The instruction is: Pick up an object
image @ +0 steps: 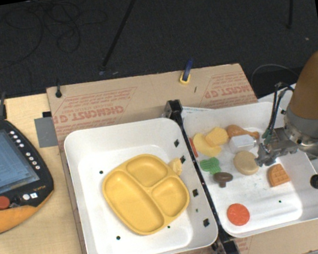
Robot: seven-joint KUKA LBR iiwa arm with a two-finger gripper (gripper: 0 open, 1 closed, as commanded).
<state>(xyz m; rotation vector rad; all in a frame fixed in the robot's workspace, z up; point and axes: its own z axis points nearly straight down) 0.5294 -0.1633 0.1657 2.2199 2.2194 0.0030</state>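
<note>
The right bin (310,209) holds several toy food pieces. A beige round piece (246,163) lies near its middle, and my gripper (265,155) hangs low just to the right of it, close to or touching its edge. A brown waffle-like cracker (277,175) lies just below the gripper. A yellow piece (212,141), an orange and white piece (240,134), a green piece (209,165), a small dark brown piece (221,177) and a red-orange disc (238,214) lie around them.
In the left bin (87,166) lies a yellow divided plate (145,192). A black divider (193,166) runs between the bins. A tablet pendant (5,171) lies on the bench at the far left. The arm's orange band (313,87) rises over the right bin's right side.
</note>
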